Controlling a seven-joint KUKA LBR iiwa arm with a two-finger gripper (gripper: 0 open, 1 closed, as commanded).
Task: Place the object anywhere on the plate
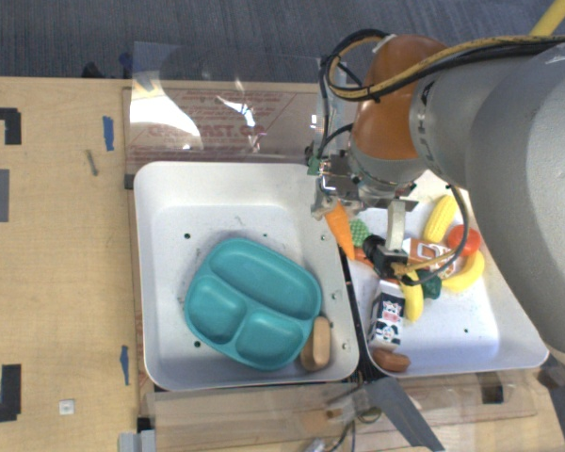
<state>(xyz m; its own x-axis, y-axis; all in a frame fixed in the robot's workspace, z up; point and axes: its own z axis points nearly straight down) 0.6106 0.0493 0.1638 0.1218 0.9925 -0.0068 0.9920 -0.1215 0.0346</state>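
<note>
Starting at the bottom of the frame, the wooden bench (47,252) carries two shallow white bins. The left bin (160,252) holds a teal divided plate (252,299) at lower centre, with a tan bread-like toy (316,343) leaning just beside the plate's lower right rim, outside its compartments. To the right, the second bin (471,337) holds the toy food pile: a small cow-print carton (388,316), a brown sausage-like piece (390,358) at the near rim, a banana (463,271) and a corn cob (440,217) further up.

Above these, at centre right, the claw (350,217) hangs from the orange-banded wrist over the divide between the bins. An orange carrot (340,228) sits right beneath it, slanted, apparently the object meant for the plate; whether it is pinched or just lying under the tool I cannot tell, nor how the claw is set. The plate lies down-left of the carrot, so a carry that way seems to come next.

At the top, a clear plastic sheet (217,121) covers the bench.
</note>
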